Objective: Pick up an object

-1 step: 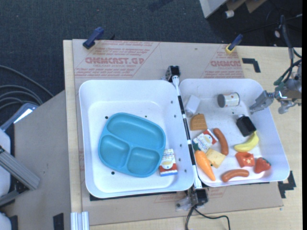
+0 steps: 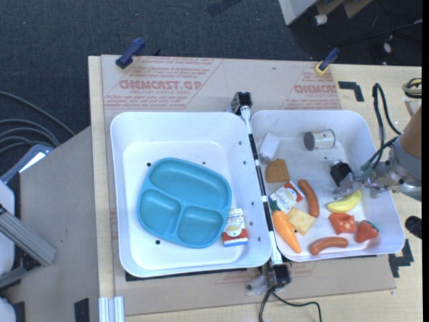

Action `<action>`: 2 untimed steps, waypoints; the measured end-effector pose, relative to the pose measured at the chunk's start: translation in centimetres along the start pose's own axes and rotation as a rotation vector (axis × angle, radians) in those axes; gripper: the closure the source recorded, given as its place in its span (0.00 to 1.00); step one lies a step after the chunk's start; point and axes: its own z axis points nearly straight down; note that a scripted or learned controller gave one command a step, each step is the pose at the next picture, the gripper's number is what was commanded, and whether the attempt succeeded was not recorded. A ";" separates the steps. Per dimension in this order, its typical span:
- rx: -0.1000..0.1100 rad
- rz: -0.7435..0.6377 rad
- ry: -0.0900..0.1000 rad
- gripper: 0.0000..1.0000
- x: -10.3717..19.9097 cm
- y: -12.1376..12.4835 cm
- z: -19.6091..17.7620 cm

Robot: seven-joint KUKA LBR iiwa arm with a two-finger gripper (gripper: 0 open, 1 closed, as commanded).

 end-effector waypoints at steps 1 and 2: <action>0.000 -0.001 0.001 0.00 1.1 1.4 5.7; -0.001 0.000 0.000 1.00 1.0 1.4 4.7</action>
